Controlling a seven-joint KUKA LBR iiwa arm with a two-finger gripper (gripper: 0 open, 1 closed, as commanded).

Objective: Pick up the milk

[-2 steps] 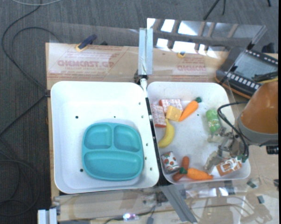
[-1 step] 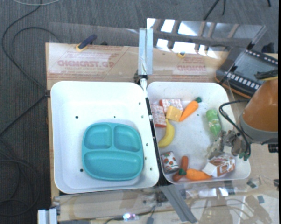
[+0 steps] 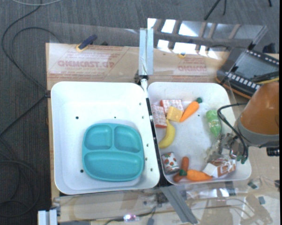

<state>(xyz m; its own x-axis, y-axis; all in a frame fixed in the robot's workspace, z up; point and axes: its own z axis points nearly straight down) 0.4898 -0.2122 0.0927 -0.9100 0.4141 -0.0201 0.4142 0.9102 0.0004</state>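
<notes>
Milk carton [image 3: 221,167] lying tilted in the right bin's [image 3: 230,95] near right corner, beside a carrot [image 3: 198,175]. Tool [image 3: 227,146] just above the carton, at the end of the grey arm with the orange band [image 3: 262,111]; spread or pressed together, cannot tell. Banana [image 3: 168,135], second carrot [image 3: 189,110] and green item [image 3: 213,120] farther up. Teal divided plate [image 3: 114,152] in the left bin [image 3: 66,97].
</notes>
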